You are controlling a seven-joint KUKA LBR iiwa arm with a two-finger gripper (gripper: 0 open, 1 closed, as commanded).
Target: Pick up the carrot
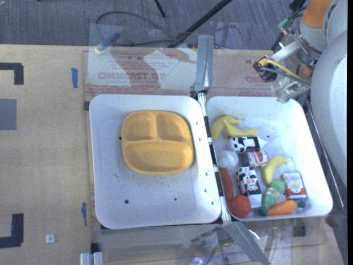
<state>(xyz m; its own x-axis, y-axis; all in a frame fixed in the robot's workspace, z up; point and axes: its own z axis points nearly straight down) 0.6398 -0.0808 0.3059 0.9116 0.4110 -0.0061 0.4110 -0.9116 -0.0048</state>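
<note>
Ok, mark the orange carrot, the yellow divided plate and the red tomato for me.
Orange carrot (283, 207): camera view, mid-body.
Yellow divided plate (157, 160): camera view, floor of its large compartment.
Red tomato (240, 205): camera view, top surface.

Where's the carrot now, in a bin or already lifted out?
In a bin. The carrot lies flat along the near edge of the right bin, beside a green toy, far from the gripper.
</note>
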